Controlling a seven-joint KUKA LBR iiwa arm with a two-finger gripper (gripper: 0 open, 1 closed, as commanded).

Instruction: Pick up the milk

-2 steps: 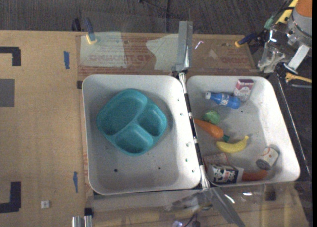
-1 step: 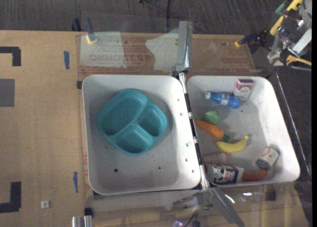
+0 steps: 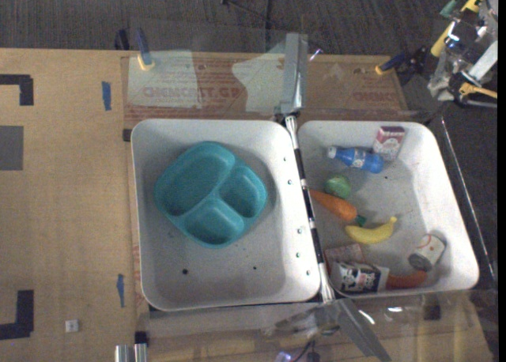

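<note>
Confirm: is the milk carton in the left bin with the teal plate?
No. The milk carton lies on its side at the near edge of the right bin, while the teal plate sits in the left bin.

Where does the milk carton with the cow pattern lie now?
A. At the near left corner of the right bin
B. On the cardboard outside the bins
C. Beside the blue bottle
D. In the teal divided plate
A: the milk carton lies in the right bin's near left corner, far from the blue bottle and the teal plate.

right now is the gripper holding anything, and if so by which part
Nothing is held. The gripper sits at the top right, outside the bins, with nothing between its fingers. The milk carton lies in the right bin, near its front edge.
</note>
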